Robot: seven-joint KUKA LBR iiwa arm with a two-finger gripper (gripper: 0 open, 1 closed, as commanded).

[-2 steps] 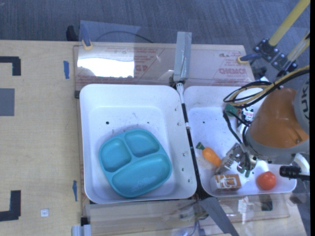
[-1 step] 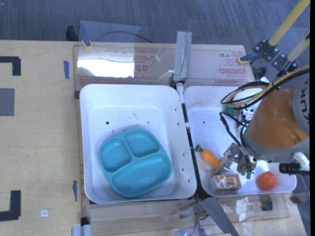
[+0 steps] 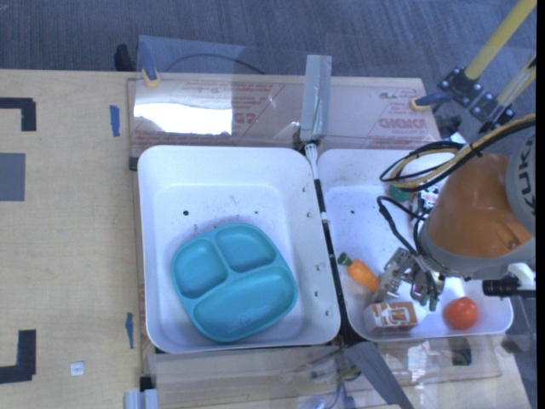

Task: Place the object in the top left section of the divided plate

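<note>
A teal divided plate [image 3: 234, 281] lies in the left bin [image 3: 170, 177], with two small sections at its far side and one large section nearest the front. In the right bin [image 3: 358, 186] lie a small orange carrot with a green top [image 3: 360, 272], a brown-and-white carton [image 3: 393, 314] and a red tomato [image 3: 461, 313]. The gripper [image 3: 407, 278] hangs over the right bin, between the carrot and the tomato, just above the carton. Its metal fingers point down and left. Nothing shows between them.
The orange wrist band [image 3: 477, 207] and looped black cables [image 3: 409, 173] cover the right bin's far right part. A grey divider bar [image 3: 317, 100] stands behind the bins' shared wall. Clear plastic sheeting [image 3: 213, 96] lies behind the left bin.
</note>
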